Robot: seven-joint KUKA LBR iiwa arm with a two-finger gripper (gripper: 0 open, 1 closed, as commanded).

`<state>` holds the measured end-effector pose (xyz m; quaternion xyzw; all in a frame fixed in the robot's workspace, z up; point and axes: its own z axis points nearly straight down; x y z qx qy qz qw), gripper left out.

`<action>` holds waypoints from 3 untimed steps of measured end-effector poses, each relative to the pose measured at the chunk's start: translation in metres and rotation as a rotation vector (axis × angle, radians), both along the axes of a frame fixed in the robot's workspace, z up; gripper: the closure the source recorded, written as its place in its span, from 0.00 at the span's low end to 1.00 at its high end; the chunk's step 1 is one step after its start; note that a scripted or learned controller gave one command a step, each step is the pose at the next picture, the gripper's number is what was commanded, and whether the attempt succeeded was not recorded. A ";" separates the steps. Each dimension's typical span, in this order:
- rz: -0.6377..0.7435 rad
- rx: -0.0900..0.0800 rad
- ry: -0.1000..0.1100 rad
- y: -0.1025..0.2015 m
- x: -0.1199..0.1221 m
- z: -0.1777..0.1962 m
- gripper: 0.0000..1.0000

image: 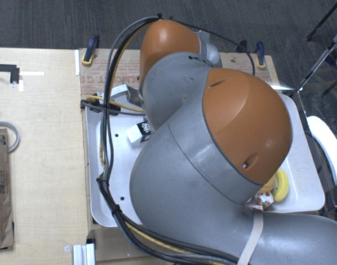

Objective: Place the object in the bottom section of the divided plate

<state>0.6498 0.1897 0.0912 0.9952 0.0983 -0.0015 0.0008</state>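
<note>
Camera view: the frame is dominated by the grey KUKA arm [190,203], w/ a big orange dome [246,126] at centre-right and a second orange dome [168,40] seen above-left of it. All places below are given rel. to the big dome.

Whether the gripper is open or closed, or has hold of anything, can't be told. Which thing is the task's object can't be told either.

Just below-right of the dome, a yellow banana-shaped item [281,185] is seen lying in the white bin [102,203], tucked against the arm's edge. Touching it on the left, a small red-and-white packet [262,201] is spotted; its print is too small to be read.

Left of the dome, a black cable bundle [105,148] is seen running down the bin's left side, and a white tag w/ a black mark [141,130] is seen just beside the arm; nothing legible on it.

Up-left, cardboard w/ red lettering [99,73] is partly covered, so the word can't be made out. Blue-and-yellow clamps are noted at upper left [91,49] and upper right [259,53].

Far left, on the pale wooden bench [41,148], a brown paper bag [0,197] w/ a printed label is seen, text unreadable. A black L-shaped piece [8,69] lies further up.

To the right, another white bin's rim [323,131] is glimpsed.
</note>
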 end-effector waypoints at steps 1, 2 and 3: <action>-0.001 0.000 0.001 0.002 -0.007 0.000 1.00; 0.025 0.005 -0.004 -0.055 -0.004 0.003 1.00; 0.045 -0.001 0.001 -0.115 -0.001 0.166 1.00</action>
